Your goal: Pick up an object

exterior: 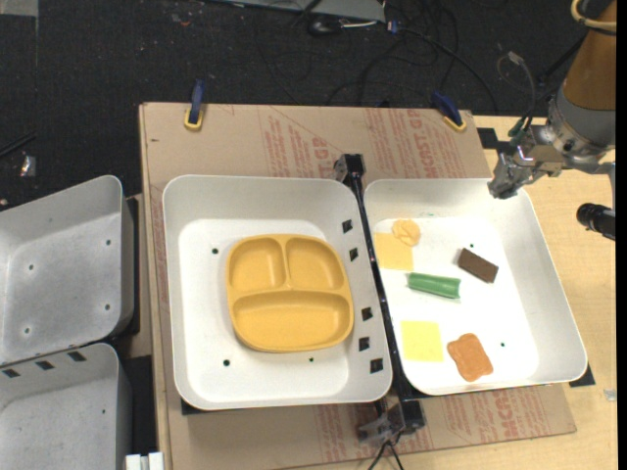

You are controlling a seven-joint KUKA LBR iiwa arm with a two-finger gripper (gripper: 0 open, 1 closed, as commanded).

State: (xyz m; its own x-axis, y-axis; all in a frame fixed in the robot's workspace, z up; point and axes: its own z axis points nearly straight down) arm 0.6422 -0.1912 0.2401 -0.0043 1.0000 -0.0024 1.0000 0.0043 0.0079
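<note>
Here the tabletop (255, 130) carries two shallow white bins side by side, the left bin (186, 262) and the right bin (549, 292), their inner walls touching along a black divider down the middle. The arm (596, 76) comes in at the upper right corner of the view, its orange band above the grey wrist, and slants down and leftward toward the far right corner of the right bin. The gripper (506, 182) hangs over that bin's far rim, near its right corner, well apart from everything lying in the bin. Whether its jaws are released or clenched I cannot tell; nothing shows between them.

In the middle of the left bin sits a yellow divided plate (290, 294), with two small compartments toward the far side and one long one toward the near side.

The right bin holds the smaller things. A pale yellow square (395, 253) lies near the divider in the far half, with a round orange piece (406, 230) touching its far edge. A brighter yellow square (422, 341) lies toward the near edge. Just beside it, to the right, is an orange slab (470, 357). A green stick (434, 285) lies across the middle of the bin, and a small brown block (477, 264) rests tilted just to its right.
</note>
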